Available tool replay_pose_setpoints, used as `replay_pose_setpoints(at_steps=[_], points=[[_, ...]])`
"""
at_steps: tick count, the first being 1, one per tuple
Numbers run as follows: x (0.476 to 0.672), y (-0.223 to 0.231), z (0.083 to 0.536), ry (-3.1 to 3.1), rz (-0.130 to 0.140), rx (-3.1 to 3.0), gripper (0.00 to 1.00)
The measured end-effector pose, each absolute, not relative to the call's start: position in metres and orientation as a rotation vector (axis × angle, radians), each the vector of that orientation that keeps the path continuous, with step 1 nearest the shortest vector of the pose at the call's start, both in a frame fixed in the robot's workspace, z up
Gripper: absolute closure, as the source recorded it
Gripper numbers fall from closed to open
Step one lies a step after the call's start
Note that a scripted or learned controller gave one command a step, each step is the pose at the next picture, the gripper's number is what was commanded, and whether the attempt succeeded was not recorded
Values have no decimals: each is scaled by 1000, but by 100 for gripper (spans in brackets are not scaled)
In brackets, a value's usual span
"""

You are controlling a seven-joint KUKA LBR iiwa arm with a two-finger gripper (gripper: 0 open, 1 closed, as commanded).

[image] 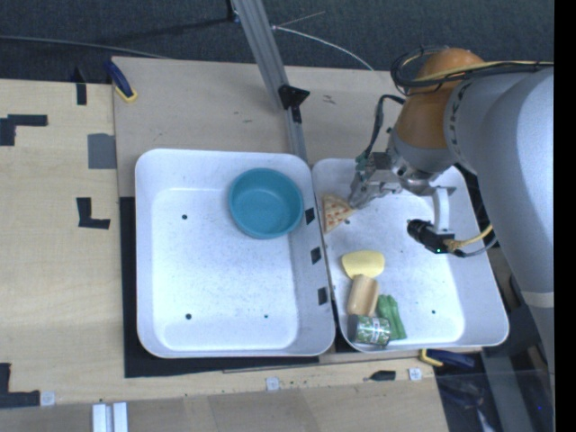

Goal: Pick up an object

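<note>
No text, label, brand, number or sign can be read anywhere. The small can (370, 332), well below the jaws in the right bin (450, 295), has a printed wrap, but it is too blurred to read.

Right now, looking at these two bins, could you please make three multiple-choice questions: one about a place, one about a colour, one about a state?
1. Where is the bowl?
A. left bin
B. right bin
C. on the bench

2. What colour is the bowl?
A. red
B. blue
C. black

3. How does the bowl stand?
A. upside down
B. on its side
C. upright, opening upward

Answers:
1 A: it sits in the left bin, near the far right corner.
2 B: it is blue inside and out.
3 C: its hollow inside faces the camera.
</note>
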State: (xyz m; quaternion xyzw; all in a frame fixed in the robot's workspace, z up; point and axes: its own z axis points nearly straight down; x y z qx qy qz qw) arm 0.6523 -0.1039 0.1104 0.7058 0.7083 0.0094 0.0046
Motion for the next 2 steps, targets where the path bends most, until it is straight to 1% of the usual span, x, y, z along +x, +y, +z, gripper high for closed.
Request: replay_pose_setpoints(at_steps=[1, 2], points=[[648, -104, 155, 2222, 2, 2218, 100], [657, -101, 203, 2221, 4, 2217, 100]])
